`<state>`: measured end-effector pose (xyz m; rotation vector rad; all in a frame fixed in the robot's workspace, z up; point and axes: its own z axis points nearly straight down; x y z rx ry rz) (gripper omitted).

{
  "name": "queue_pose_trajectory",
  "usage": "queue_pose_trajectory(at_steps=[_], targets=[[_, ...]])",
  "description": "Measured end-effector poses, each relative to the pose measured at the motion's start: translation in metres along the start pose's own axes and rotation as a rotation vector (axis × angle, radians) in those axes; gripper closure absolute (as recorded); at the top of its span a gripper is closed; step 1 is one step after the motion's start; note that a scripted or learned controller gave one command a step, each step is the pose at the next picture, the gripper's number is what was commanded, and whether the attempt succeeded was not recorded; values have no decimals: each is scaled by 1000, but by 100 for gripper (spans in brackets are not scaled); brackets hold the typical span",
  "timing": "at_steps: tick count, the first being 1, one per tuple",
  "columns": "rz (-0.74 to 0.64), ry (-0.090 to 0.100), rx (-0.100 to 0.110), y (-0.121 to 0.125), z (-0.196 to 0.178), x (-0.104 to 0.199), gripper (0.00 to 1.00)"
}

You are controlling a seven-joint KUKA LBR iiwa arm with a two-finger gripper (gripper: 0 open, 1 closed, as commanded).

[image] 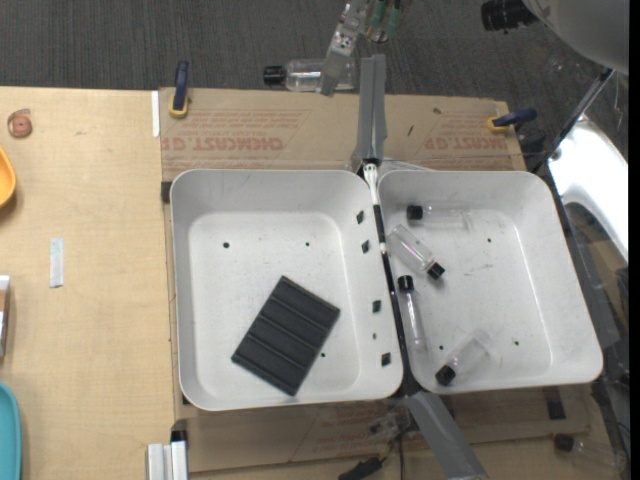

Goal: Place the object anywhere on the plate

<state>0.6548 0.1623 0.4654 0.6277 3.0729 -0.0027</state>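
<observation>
Jaws (340, 63) clamped on a clear plastic vial with black cap (300, 74), held above the brown cardboard-covered bench (300, 133), behind both bins. Dark grey carpet floor (120, 18) beyond. Left shallow white bin (185, 268) contains a black ribbed rectangular plate (287, 334). Right white bin (560, 268) holds four more clear capped vials (416, 252).

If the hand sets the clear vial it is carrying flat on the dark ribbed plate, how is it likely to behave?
The clear vial, lying sideways between the fingers of the hand, looks cylindrical and smooth, so it would probably roll. The ribbed plate lies flat in the left bin; its grooves may check rolling if the vial lands along them. It looks light, possibly slippery.
</observation>
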Motion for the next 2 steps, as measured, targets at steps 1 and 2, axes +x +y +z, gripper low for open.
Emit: queue_pose_trajectory(at_steps=[1,2], targets=[[-588,4,-3,26,24,21,100],[-948,2,-6,63,24,21,100]])
